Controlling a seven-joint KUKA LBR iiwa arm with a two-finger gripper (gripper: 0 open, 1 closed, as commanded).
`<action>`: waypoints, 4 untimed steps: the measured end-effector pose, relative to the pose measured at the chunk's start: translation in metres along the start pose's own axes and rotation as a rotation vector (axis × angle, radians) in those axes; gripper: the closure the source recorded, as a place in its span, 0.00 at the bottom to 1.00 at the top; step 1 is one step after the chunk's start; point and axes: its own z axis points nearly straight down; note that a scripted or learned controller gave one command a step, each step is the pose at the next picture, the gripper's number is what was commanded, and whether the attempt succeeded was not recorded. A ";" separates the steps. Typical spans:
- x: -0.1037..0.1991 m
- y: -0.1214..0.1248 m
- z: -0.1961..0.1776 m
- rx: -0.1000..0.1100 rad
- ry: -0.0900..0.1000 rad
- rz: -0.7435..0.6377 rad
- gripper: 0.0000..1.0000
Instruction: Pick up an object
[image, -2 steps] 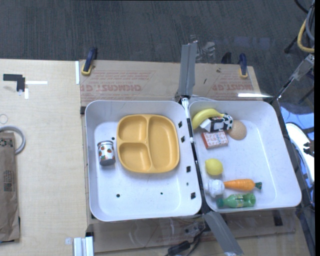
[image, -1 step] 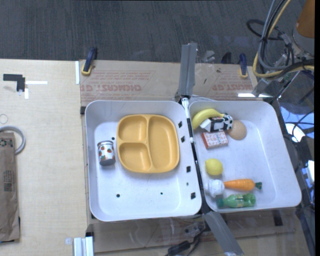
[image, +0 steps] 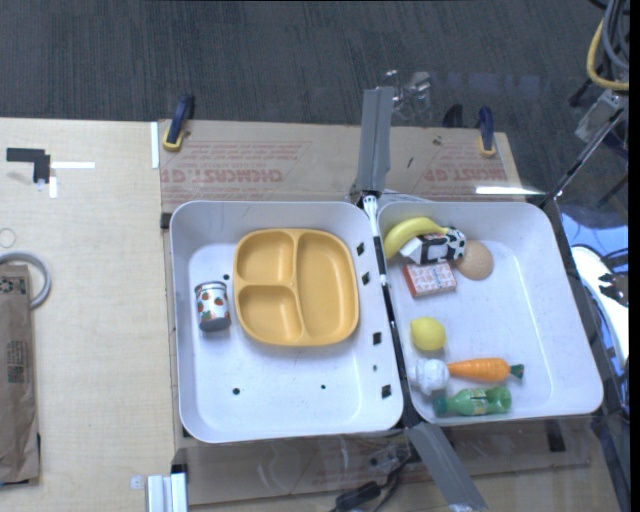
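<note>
The toys sit bunched along the left side of the right bin (image: 560, 300), so each is easy to reach from above. A carrot (image: 482, 370) lies near the front edge, apart from the lemon (image: 428, 334). The yellow plate (image: 296, 286) fills the left bin's (image: 200, 400) back half.

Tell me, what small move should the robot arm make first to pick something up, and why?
Probably swing in over the right bin and stop above the lemon. Most small objects lie in that bin, and the lemon has open floor around it, while the banana is crowded against a small box and the carrot lies close above the green bottle.
</note>
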 end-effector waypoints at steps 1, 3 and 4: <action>0.013 0.003 0.136 0.000 0.001 -0.077 1.00; 0.032 0.032 0.246 0.000 0.000 -0.150 1.00; 0.012 0.012 0.255 -0.001 -0.001 -0.308 1.00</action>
